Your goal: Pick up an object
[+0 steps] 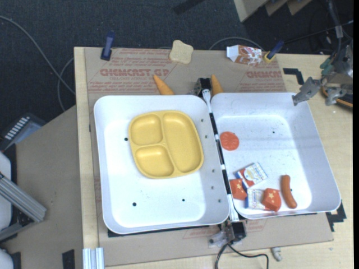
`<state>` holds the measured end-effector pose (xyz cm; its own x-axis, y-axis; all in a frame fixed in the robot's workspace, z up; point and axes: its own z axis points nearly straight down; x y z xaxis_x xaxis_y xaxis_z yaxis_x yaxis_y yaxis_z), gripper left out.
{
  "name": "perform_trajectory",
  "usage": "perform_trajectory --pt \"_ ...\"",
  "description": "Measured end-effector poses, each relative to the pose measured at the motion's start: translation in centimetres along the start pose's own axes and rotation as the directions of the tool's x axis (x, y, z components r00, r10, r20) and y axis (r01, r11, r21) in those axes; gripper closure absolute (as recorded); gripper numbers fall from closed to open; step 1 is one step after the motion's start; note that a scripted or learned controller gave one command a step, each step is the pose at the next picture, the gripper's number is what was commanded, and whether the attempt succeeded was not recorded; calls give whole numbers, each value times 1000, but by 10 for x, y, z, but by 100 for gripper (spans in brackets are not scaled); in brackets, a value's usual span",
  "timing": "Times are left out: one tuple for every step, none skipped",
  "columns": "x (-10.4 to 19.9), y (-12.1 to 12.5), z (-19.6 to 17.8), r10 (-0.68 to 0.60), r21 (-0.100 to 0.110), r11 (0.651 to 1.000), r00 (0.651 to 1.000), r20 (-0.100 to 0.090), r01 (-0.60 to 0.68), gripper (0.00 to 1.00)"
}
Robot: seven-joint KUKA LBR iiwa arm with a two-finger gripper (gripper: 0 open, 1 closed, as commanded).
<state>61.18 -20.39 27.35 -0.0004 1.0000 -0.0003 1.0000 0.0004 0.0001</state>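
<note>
The right bin (269, 116) holds a flat red disc (229, 141) near its left wall. A brown sausage (288, 191), a small white carton (253, 173), two red pieces (238, 189) (272, 199) and a white packet (255, 198) are clustered at its front. A yellow divided plate (165, 144) lies in the left bin (106, 167). My gripper (328, 88) hangs over the right bin's far right corner, well away from every object, and nothing shows in it.
On the cardboard behind the bins lie a bread slice (181, 51), a carrot (162, 85), an orange piece (216, 84), a crumpled packet (244, 54) and a blue clip (106, 45). Cables run at the front edge.
</note>
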Motion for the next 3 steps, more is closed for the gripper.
perform_trajectory --pt "80 -43 121 -1 5 1000 1000 -3 1 0" --pt "8 -113 149 3 3 1000 1000 0 -3 0" --pt "9 -133 176 1 2 1000 1000 -2 -1 0"
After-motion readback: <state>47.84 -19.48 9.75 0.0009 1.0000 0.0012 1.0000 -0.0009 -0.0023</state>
